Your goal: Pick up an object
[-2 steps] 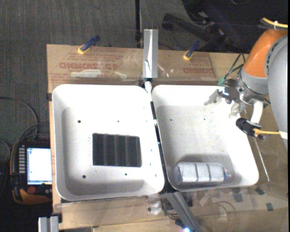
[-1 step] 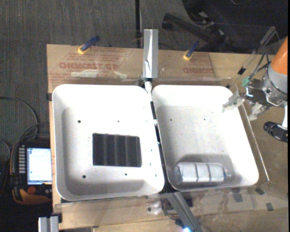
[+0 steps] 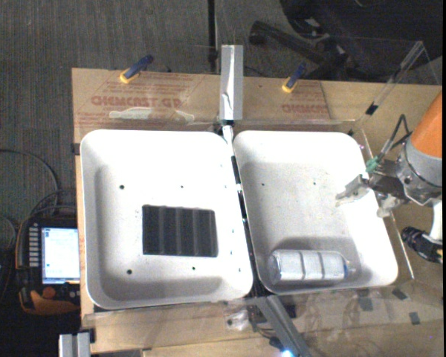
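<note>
Camera view: grey arm with orange band (image 3: pixel 431 143) enters from the right; its jaws (image 3: pixel 366 193) hang over the right edge of the right shallow white bin (image 3: pixel 282 155), parted, nothing between them. Clear plastic bottle (image 3: pixel 311 265) lies on its side below and left of the jaws. Dark ribbed rectangular tray (image 3: pixel 180 231) sits far left of them, in the left white bin (image 3: pixel 104 162).

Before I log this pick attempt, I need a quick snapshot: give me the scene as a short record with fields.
left bin: holds a dark ribbed rectangular block, lying flat near the middle
right bin: holds a clear plastic bottle, lying on its side along the near wall
gripper: over the right bin's right edge, apart from the bottle
held object: nothing seen between the fingers
arm: reaches in from the right
</note>
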You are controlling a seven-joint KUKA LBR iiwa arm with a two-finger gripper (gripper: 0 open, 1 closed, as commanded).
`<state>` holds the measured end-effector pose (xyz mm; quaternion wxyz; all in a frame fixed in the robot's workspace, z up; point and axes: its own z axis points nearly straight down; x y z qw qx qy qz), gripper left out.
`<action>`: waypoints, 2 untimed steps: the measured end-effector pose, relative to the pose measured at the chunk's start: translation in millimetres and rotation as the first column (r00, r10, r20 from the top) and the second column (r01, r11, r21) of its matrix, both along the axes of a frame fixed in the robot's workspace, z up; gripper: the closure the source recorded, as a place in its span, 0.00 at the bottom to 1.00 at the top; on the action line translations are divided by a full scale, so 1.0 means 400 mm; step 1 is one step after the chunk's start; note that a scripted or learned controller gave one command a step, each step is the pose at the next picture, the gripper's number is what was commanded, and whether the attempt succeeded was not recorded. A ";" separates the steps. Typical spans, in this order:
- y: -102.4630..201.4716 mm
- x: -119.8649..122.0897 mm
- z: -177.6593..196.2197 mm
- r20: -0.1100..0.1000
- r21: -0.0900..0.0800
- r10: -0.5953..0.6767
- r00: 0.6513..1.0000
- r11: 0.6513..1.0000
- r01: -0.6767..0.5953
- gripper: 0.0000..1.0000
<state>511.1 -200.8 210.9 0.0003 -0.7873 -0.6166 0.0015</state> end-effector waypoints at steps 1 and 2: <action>0.124 -0.067 0.134 0.002 0.001 0.045 0.999 0.999 -0.045 0.00; 0.255 -0.069 -0.120 -0.001 0.003 0.154 0.988 0.988 -0.154 0.00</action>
